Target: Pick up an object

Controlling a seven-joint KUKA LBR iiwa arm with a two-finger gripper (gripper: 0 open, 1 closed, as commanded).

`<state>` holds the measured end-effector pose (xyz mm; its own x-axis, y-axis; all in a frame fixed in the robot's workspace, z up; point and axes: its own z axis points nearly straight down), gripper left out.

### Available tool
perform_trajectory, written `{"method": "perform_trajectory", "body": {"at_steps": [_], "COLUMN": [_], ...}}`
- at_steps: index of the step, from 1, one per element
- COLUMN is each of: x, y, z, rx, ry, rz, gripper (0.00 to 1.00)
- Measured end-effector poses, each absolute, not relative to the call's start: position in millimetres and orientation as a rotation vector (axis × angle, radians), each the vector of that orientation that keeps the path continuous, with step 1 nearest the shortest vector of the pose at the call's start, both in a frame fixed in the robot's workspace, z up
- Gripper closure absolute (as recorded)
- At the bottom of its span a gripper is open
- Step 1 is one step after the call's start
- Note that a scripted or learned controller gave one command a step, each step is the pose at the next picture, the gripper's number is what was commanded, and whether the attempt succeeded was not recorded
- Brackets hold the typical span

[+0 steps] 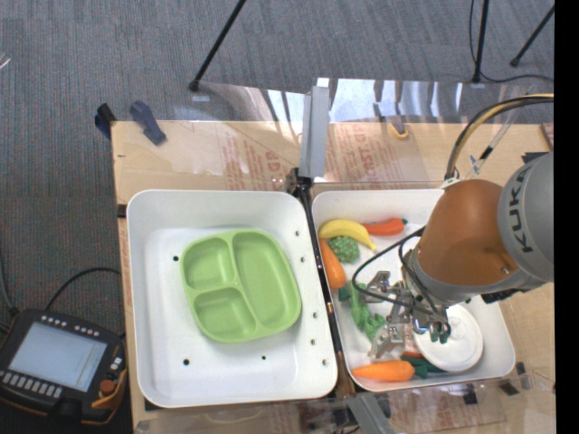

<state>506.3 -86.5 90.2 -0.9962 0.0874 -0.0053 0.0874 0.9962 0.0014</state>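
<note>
Near edge first: teach pendant [54, 362] on the floor at bottom left, off the desk [217, 156].

Right bin [503, 333], near rim: a carrot [384, 371] lies on its side, long axis roughly parallel to that rim. Just beyond it on the right, a white round plate [457, 342], partly under the arm.

Tool [396, 331] is low in the right bin, arm [470, 242] coming in from the right. Can't tell whether it is spread or closed: too much metalwork and cable clutter around the tip. Nothing visibly pinched in it.

Key relation: the carrot is the closest candidate, just on the near side of the tool tip and close below it in view. My read: a short move toward the near rim plus a closing axis set across the carrot's length, not along it. Risk: bin wall and plate edge are both close.

Carrot looks orange, tapered, smooth, with a green stub at its right end; likely plastic, may roll.

Left of the tool, some green leafy item [364, 313], nearly touching it. Further back: a second carrot [332, 262] along the left wall, a banana [348, 232] and a small orange-red piece [386, 227] near the far wall.

Left bin [145, 242]: green divided tray [242, 284], well apart from the tool.
</note>
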Motion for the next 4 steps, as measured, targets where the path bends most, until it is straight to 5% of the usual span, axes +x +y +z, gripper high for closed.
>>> {"method": "perform_trajectory", "body": {"at_steps": [2, 3, 4], "x": [506.3, 508.3, 504.8], "y": [-80.7, -80.2, -12.1], "z": [90.6, 101.4, 190.3], "rx": [0.554, 0.545, 0.589], "ry": [3.086, 3.082, 3.079], "rz": [0.004, 0.004, 0.005], "gripper": [0.0, 1.0, 1.0]}}
